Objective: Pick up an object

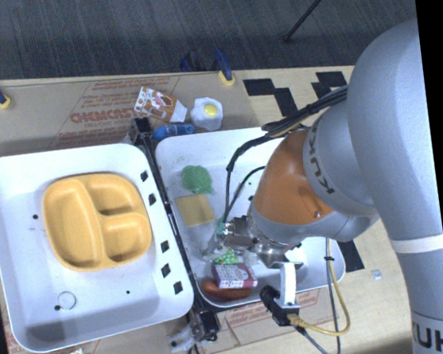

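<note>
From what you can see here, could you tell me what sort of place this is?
Probably a robotics lab grasping bench: a KUKA arm reaches over two white bins, with toy food and a yellow tray as practice items.

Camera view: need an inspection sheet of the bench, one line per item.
Surface: brown cardboard-covered bench with left white bin and right white bin.
Job's things: green lump, tan square block, printed packet over a red item in right bin.
Clutter: yellow compartment tray in left bin; yellow-white object and patterned carton on bench.
Hand: hand low in right bin.
Cables: black and yellow leads.
Surroundings: dark floor.
</note>
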Available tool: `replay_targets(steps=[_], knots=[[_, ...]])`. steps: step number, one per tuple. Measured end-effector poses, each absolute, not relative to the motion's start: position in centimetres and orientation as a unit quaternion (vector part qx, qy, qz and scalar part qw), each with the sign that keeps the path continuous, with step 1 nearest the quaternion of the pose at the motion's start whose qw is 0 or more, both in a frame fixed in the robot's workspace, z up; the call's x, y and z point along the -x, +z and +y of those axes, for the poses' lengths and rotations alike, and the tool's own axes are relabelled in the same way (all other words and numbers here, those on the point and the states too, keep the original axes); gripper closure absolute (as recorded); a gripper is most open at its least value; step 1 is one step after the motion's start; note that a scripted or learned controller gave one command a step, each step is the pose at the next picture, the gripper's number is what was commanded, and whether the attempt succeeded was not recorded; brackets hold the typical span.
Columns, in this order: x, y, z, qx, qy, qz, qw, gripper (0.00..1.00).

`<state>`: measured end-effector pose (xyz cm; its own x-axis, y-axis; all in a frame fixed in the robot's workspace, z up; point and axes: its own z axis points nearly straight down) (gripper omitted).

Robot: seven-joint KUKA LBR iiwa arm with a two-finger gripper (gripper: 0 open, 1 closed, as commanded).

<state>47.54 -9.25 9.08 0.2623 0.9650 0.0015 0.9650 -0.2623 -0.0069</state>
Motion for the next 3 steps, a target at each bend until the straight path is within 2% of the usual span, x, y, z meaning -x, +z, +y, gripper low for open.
replay_targets(steps=[1,2,3], knots=[[-47.6,10.1,-9.3,0.793,0.0019,-0.609,0.004,1.0],[-47.6,19.1,-8.5,0.874,0.0011,-0.486,0.001,1.0],[-47.7,22.2,-8.9,0.901,0.0006,-0.433,0.001,1.0]])
